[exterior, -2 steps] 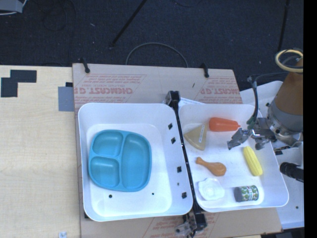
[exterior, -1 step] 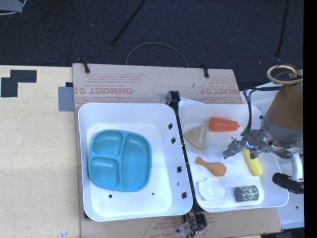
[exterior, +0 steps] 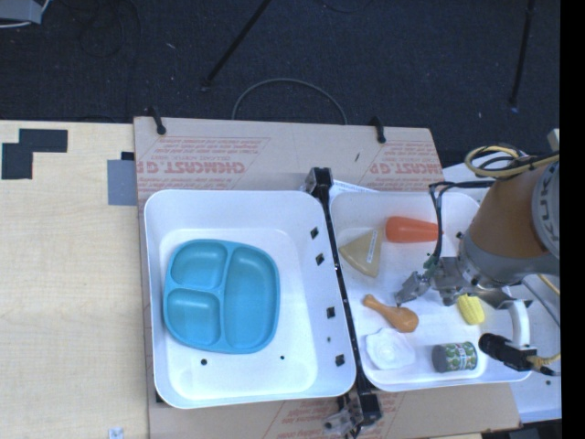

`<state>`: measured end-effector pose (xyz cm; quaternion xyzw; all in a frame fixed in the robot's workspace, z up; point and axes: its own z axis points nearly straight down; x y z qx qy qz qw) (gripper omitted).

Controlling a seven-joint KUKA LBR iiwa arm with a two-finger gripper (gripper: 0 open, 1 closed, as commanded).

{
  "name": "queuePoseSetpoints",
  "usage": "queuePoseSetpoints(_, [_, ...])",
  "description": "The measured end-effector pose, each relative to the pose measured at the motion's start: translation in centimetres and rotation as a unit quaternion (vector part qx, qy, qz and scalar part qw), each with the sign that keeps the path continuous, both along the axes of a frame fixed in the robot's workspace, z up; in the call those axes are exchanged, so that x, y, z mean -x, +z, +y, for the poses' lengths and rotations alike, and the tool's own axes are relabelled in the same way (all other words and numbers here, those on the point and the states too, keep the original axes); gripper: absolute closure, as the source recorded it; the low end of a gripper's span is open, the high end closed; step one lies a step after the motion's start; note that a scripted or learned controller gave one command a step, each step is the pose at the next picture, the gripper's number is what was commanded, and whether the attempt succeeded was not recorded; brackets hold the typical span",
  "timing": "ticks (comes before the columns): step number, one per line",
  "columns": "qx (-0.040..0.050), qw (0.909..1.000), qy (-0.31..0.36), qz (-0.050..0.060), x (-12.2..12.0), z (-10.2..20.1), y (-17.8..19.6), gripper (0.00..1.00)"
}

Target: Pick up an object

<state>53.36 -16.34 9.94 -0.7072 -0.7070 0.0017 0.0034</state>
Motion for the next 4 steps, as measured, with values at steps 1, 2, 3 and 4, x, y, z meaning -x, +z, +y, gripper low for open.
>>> queuePoseSetpoints(1, [0.0004, 1.0000, -0.003, -0.001, 0.0, -0.2, 1.3, 1.00])
queuePoseSetpoints(2, [0.0013, 1.0000, -0.001, -0.004, 0.2, -0.1, 5.5, 1.00])
queuePoseSetpoints(3, [0.0015, 1.0000, 0.001, -0.005, -0.1, 0.6, 11.5, 1.00])
queuePoseSetpoints(4, [0.0017, 1.0000, 0.001, -0.005, -0.2, 0.6, 16.8, 1.00])
